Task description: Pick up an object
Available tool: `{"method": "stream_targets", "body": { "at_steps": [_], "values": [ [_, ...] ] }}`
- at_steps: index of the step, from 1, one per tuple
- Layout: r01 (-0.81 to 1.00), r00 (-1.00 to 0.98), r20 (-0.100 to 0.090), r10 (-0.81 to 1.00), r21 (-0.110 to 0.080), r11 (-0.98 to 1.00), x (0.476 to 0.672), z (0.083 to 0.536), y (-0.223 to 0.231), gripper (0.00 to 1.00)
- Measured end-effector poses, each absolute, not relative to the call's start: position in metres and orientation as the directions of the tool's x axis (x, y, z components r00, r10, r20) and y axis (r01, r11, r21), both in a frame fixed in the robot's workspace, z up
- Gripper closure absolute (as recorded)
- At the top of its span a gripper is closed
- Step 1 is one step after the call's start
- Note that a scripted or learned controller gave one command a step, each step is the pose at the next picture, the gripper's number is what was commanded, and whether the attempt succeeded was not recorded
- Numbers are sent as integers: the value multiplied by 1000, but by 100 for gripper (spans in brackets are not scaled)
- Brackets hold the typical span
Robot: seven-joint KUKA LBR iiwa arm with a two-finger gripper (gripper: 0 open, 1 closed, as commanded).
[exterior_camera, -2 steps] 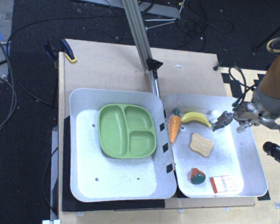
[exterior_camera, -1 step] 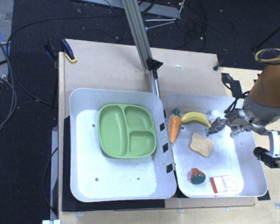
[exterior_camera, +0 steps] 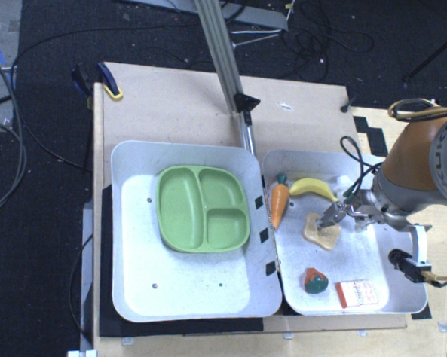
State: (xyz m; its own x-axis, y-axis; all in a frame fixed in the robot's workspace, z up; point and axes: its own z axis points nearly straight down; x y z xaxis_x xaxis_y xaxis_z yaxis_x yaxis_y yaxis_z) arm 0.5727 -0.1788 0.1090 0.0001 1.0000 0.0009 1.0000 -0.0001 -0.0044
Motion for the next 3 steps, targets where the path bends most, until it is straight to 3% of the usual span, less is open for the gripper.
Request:
{"method": "stream_targets", "body": {
  "at_steps": [1,2,3],
  "values": [
    [1000,0,-1,1000,4,0,575,95,-179,0],
    [1000,0,-4,1000,13,0,577,108,-179,100],
    [1000,1,-2,1000,4,-1,577,161,-190,100]
  ]
}}
